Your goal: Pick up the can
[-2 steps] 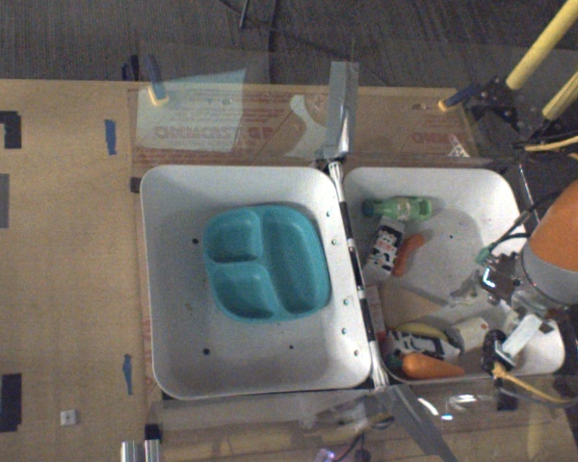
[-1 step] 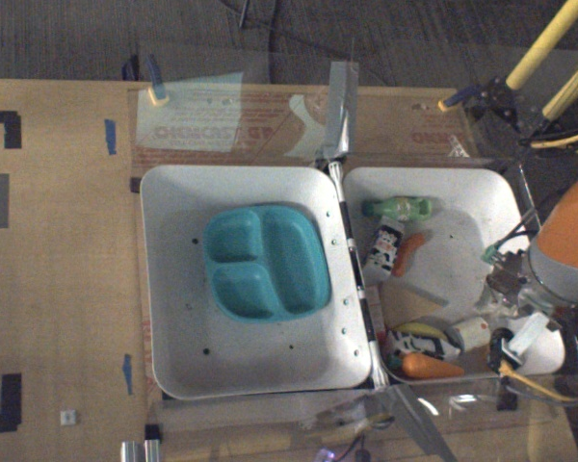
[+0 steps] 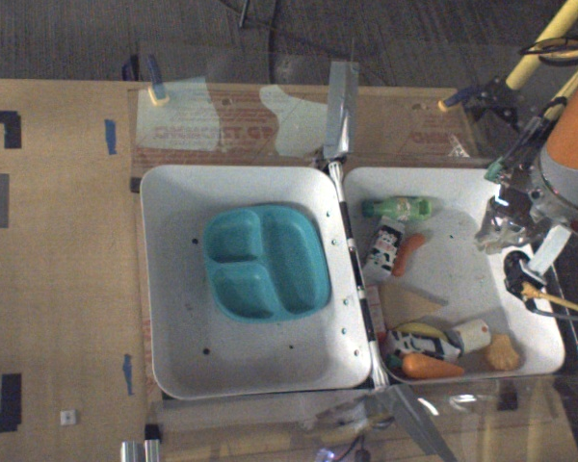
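Observation:
The can (image 3: 385,248), white with black patches, lies in the right bin (image 3: 462,277) near its left wall. It sits just below a green bottle (image 3: 397,207), and an orange carrot (image 3: 410,253) rests against its right side. My gripper (image 3: 504,229) hangs over the right edge of the same bin, well to the right of the can and apart from it. Nothing shows in the gripper.
At the right bin's front lie a yellow, black and white toy (image 3: 422,340), a second carrot (image 3: 432,366), a small white cylinder (image 3: 472,335) and an orange lump (image 3: 503,354). The left bin (image 3: 173,335) holds a teal divided plate (image 3: 267,261). Cables and yellow tubing (image 3: 549,37) stand behind the arm.

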Controlling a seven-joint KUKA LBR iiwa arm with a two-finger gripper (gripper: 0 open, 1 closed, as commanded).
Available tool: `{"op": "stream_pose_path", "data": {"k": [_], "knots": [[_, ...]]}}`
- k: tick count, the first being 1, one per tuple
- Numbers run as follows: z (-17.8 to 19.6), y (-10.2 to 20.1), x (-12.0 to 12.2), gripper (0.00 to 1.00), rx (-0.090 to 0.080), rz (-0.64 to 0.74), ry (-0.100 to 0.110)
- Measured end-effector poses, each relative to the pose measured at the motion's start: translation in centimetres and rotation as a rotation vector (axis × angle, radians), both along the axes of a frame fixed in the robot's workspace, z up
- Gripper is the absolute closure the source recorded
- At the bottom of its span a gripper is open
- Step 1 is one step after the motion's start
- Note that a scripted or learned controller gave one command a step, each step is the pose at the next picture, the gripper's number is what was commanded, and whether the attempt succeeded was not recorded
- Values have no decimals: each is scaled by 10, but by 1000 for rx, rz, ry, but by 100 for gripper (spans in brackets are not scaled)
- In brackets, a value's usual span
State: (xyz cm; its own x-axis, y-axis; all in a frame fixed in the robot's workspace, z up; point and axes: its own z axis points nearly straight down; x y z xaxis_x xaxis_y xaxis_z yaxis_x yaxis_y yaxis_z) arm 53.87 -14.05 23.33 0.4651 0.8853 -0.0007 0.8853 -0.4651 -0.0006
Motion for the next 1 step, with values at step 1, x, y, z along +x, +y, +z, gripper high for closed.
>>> {"op": "stream_pose_path", "data": {"k": [1], "knots": [[0, 0, 0, 0, 0, -1, 1]]}}
